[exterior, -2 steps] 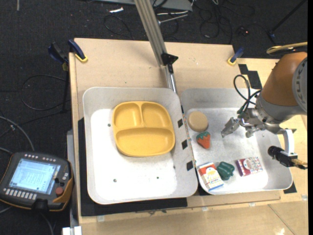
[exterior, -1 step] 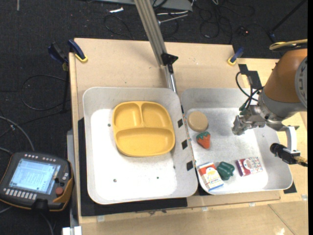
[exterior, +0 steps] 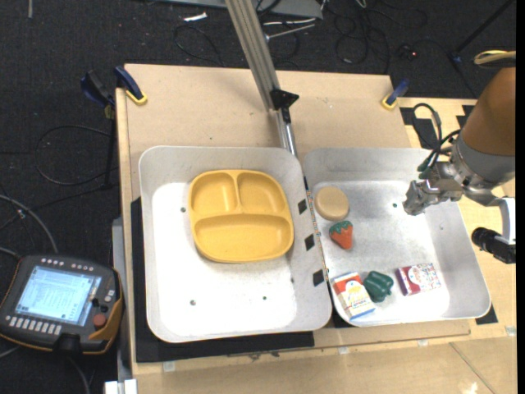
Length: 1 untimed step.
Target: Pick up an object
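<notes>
The approach step is judged to be in hand; nothing is seen between the fingers of the gripper, and whether they are spread or closed cannot be told. The gripper is held over the right bin, at its far right part, with the arm entering from the right. The candidates lie well apart from it: a strawberry and a tan disc at the left, and a red carton nearer. A descent over one item is called for.
</notes>
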Available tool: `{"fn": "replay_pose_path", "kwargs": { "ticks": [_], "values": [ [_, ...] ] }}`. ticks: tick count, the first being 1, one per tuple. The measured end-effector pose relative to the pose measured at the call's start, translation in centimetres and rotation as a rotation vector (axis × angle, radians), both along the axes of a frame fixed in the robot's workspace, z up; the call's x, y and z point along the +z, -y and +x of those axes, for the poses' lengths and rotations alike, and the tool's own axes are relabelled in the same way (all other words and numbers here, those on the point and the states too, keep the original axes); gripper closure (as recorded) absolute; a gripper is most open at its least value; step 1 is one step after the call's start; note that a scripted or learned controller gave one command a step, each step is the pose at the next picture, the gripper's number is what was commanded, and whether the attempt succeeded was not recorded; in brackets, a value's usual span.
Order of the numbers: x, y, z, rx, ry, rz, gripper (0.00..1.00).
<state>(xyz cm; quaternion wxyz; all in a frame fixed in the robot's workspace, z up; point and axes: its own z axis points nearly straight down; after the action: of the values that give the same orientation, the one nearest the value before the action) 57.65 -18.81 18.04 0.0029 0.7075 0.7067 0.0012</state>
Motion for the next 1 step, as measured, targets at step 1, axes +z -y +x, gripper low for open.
{"fn": "replay_pose_path", "kwargs": {
  "ticks": [1],
  "values": [
    [6.03, -0.25, 0.94, 0.004, 0.002, 0.000, 1.00]
  ]
}}
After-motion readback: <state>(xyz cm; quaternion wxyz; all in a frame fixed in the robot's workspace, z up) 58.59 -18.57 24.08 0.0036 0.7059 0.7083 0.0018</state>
